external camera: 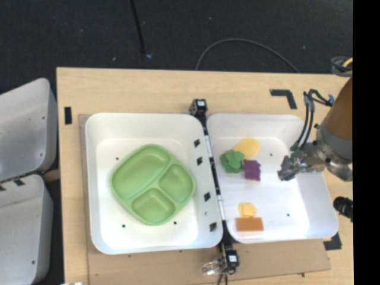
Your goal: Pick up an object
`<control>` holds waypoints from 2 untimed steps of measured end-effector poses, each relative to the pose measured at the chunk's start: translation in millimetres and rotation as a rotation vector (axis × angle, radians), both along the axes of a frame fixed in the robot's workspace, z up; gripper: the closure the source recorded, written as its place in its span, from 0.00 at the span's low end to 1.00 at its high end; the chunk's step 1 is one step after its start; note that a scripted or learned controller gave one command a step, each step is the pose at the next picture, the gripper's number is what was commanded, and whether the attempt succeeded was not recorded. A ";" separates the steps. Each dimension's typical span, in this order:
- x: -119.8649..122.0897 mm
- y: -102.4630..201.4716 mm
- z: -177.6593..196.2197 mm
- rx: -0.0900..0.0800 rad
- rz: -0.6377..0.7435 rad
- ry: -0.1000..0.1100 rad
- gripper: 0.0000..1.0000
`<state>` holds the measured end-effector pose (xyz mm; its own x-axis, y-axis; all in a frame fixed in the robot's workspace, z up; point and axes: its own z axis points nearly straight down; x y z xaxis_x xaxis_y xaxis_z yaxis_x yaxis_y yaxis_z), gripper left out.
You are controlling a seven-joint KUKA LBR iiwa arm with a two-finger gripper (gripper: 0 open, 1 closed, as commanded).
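The right bin (pixel 309 218) holds a handful of small toy pieces. Near its middle a green lumpy piece (pixel 232 161) sits touching a purple piece (pixel 252 170) on its right, and a yellow rounded piece (pixel 247 146) lies just behind the two of them. Well apart from that cluster, toward the front edge of the bin, an orange block (pixel 249 224) lies flat with a small yellow piece (pixel 247 209) right against its far side. None of them is lifted; all rest on the white floor.

The left bin (pixel 95 218) carries a light green divided tray (pixel 153 184) with three compartments, lying at an angle. A row of black clips runs down the seam between the two bins. A dark cable loops over the floor beyond the bench (pixel 148 91).

The gripper (pixel 288 170) hangs low over the right side of the right bin, to the right of the purple piece and apart from it. Nothing sits between its fingers, though from here I cannot tell how wide they stand.
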<state>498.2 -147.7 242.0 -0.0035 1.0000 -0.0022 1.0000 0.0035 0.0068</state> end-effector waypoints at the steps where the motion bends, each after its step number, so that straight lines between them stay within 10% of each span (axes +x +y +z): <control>1: 1.3 -1.0 16.3 0.001 0.001 0.004 1.00; 2: 18.6 50.4 20.1 0.002 0.004 0.004 1.00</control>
